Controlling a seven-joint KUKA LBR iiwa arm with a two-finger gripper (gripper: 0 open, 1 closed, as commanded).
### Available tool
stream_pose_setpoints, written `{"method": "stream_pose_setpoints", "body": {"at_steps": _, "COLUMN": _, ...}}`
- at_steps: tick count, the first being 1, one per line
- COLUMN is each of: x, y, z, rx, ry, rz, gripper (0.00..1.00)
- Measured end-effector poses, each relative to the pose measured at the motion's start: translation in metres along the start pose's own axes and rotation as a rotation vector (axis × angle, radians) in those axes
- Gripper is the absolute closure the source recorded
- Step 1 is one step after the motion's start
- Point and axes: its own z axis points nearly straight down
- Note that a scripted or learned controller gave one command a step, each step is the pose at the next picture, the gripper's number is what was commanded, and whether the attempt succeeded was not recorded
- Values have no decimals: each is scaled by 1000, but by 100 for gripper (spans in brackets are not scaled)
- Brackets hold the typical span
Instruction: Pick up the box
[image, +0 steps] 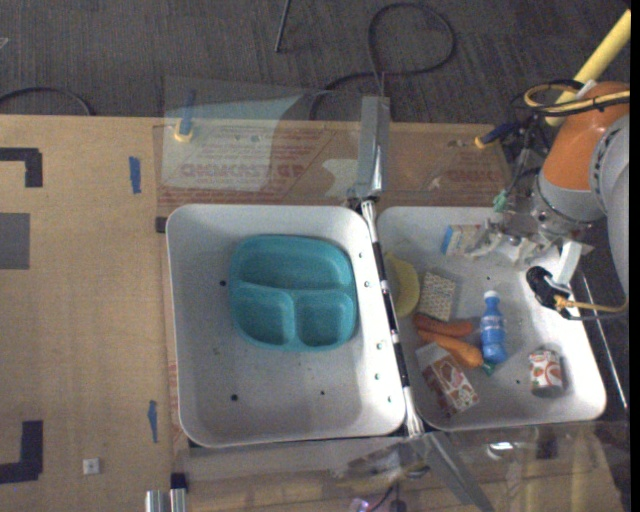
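Note:
A small blue-and-white box (459, 240) lies at the back of the right bin (580, 405). My gripper (493, 243) is low at the bin's back right, directly to the right of this box and touching or nearly touching it. The grey arm with its orange band (578, 150) rises behind it. A second box, brown and red (448, 379), lies flat near the bin's front left, far from the gripper.
The right bin also holds a yellow piece (406, 284), a speckled square packet (437, 296), two carrots (452, 340), a blue bottle (492, 328) and a small can (545, 370). A teal divided tray (293, 290) sits in the left bin (200, 400).

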Motion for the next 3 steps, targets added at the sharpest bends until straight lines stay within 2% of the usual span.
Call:
{"method": "stream_pose_setpoints", "body": {"at_steps": 1, "x": 2, "y": 2, "z": -12, "rx": -9, "ry": -2, "rz": -4, "gripper": 100}}
{"method": "stream_pose_setpoints", "body": {"at_steps": 2, "x": -16, "y": -33, "z": -10, "rx": -17, "ry": -2, "rz": 234, "gripper": 100}}
{"method": "stream_pose_setpoints", "body": {"at_steps": 3, "x": -9, "y": -32, "z": -10, "rx": -16, "ry": 9, "rz": 230, "gripper": 0}}
